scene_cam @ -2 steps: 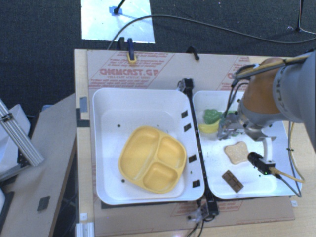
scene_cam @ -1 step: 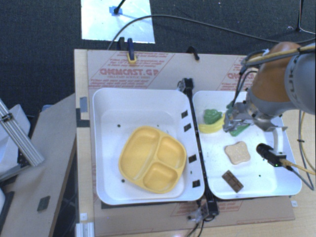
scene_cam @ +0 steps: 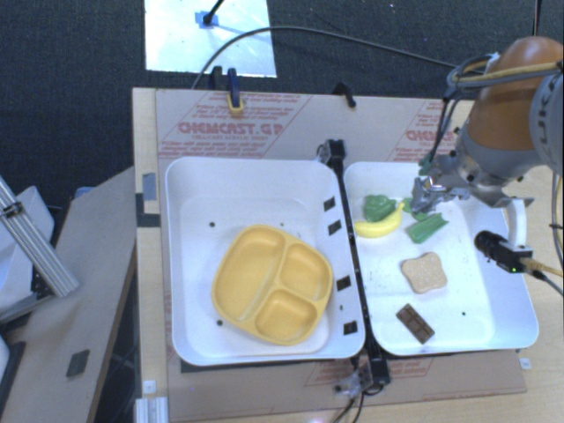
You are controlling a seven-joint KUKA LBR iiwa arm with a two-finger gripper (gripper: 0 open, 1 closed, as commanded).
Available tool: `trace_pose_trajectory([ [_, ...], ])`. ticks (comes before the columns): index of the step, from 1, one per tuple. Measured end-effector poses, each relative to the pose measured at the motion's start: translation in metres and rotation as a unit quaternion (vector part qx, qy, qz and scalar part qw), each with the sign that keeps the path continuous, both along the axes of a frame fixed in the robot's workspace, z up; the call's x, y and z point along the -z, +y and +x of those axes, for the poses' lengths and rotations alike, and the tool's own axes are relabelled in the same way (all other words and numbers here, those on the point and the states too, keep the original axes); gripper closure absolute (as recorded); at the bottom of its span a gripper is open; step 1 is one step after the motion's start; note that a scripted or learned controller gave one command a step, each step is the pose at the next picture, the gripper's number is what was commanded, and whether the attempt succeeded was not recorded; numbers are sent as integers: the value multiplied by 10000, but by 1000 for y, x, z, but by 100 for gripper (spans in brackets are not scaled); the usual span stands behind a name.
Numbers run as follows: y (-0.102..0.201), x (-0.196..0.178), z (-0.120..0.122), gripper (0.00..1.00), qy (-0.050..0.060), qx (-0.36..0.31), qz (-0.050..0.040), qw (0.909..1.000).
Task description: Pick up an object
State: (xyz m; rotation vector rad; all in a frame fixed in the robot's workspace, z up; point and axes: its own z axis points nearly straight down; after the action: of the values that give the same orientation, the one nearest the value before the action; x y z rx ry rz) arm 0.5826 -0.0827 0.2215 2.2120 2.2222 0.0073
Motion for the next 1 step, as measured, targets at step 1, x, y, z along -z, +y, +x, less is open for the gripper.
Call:
trace_pose_trajectory([
  [1, 3, -44, 4, 100, 7, -4, 1, 10000],
])
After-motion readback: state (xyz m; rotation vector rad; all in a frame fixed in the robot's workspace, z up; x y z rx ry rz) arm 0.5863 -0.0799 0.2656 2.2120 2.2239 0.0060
